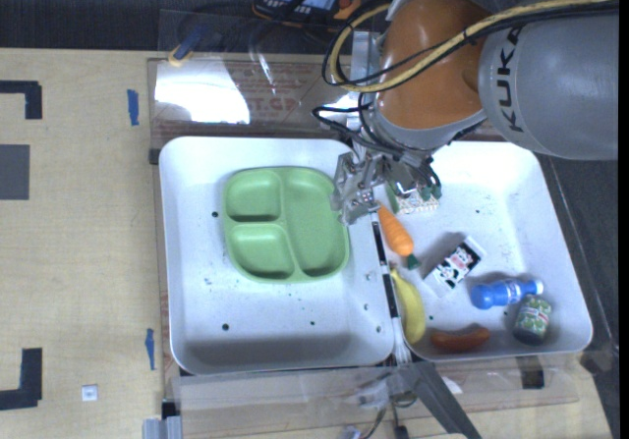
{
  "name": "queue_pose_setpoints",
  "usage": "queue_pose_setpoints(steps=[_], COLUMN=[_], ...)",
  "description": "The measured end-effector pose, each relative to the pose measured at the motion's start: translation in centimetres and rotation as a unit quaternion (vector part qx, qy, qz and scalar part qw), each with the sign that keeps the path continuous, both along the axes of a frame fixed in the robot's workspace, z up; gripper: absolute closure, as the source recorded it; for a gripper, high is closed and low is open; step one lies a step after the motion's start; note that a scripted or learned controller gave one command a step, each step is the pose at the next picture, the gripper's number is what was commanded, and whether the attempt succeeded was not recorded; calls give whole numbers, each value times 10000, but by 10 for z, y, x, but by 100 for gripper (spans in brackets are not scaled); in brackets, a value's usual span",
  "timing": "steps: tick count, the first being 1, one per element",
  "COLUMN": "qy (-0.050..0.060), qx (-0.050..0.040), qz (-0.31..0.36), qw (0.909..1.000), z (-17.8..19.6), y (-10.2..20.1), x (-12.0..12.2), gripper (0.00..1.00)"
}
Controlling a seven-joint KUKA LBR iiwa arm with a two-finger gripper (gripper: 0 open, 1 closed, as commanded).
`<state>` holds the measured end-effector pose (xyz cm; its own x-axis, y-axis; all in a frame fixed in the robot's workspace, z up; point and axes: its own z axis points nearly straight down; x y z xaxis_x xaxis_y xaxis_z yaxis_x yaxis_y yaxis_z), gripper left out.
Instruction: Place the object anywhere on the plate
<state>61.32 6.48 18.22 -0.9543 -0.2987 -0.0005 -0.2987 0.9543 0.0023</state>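
A green divided plate [285, 223] lies in the left bin [197, 309]. My gripper [357, 193] hangs over the plate's right rim, near the wall between the two bins. An orange carrot [396, 232] lies just below and right of the gripper, at the left edge of the right bin [550, 211]. I cannot see anything held in the gripper. The grey arm with its orange band [432, 64] covers the back of the right bin.
The right bin also holds a yellow banana [411, 305], a reddish sausage [460, 337], a blue bottle [501, 291], a green-lidded jar [532, 319], a black-and-white box [454, 263] and a small packet [418, 196]. Cables run behind the bins.
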Motion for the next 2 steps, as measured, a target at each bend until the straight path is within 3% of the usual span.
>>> queue_pose_setpoints(steps=[1,2], qy=[4,-33], qx=[3,-4], qz=[1161,1585], qw=[9932,9874], z=[-38,52], y=[81,33], x=[-34,-70], gripper=[100,100])
